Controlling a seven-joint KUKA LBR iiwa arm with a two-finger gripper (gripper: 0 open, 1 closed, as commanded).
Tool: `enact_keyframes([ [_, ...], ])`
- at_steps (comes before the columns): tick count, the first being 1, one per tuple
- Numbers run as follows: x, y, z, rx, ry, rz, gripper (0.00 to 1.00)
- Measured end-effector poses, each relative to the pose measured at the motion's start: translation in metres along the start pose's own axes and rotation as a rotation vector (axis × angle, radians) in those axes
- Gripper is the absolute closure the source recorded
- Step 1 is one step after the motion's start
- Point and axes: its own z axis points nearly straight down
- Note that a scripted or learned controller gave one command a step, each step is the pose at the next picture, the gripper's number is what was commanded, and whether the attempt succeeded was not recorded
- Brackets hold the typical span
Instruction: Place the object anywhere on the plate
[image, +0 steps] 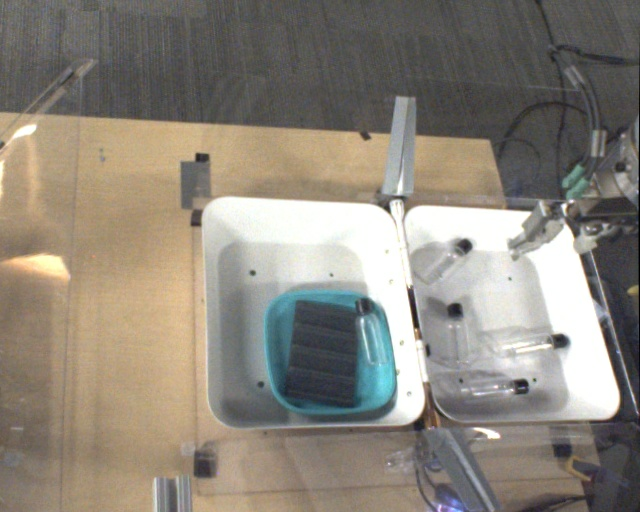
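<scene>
A teal plate sits in the left bin, toward its front. On the plate lies a dark grey ridged block. A clear vial with a black cap lies along the plate's right side, next to the block. My gripper hangs over the back right corner of the right bin, far from the plate. Nothing shows in the gripper.
Several clear vials with black caps lie in the right bin: one at the back left, one upright-looking near the left wall, two near the front. A metal divider post stands behind the bins.
</scene>
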Motion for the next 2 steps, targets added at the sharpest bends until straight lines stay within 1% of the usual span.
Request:
enact_keyframes([
  [1, 0.001, 0.003, -0.012, -0.01, -0.003, -0.01, 1.0],
  [2, -0.002, 0.049, -0.007, 0.001, 0.0, -0.318, 1.0],
])
